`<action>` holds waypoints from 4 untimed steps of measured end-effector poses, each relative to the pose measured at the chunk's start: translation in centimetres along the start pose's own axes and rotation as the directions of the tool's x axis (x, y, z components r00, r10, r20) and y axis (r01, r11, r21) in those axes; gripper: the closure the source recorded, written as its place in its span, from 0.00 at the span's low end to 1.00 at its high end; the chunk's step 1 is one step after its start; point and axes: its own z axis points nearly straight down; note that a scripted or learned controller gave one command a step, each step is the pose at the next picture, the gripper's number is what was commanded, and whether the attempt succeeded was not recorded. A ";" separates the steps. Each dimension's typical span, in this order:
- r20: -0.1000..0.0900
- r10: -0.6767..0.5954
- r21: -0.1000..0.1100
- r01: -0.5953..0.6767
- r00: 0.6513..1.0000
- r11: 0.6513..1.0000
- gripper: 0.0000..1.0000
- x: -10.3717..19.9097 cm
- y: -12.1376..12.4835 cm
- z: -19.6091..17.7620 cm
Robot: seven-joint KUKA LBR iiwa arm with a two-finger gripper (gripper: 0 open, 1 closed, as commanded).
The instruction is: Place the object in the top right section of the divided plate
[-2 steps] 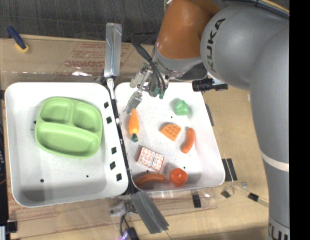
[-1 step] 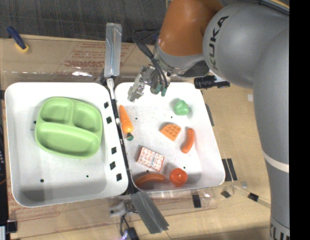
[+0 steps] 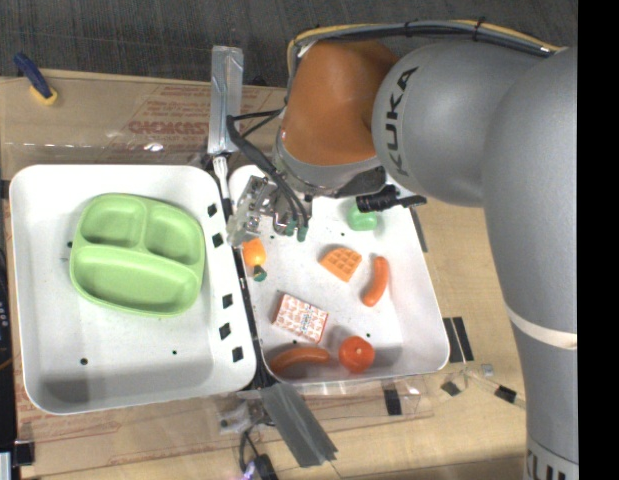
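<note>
Orange toy (image 3: 253,255) sits in the right bin (image 3: 419,298) by its left wall, just below the gripper (image 3: 270,214); whether the fingers are released or clenched, I cannot tell. Green divided plate (image 3: 139,253) lies in the left bin (image 3: 49,368). Both bins rest on a cardboard-covered counter (image 3: 109,108) above dark carpet (image 3: 109,8).
</note>
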 end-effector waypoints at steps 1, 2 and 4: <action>0.007 -0.102 0.001 0.102 0.995 0.995 1.00 -2.1 -9.8 -10.4; 0.004 -0.103 0.001 0.103 0.995 0.995 0.00 -2.1 -9.7 -10.3; 0.001 -0.015 0.000 0.015 1.000 1.000 0.00 -5.8 -4.8 -6.9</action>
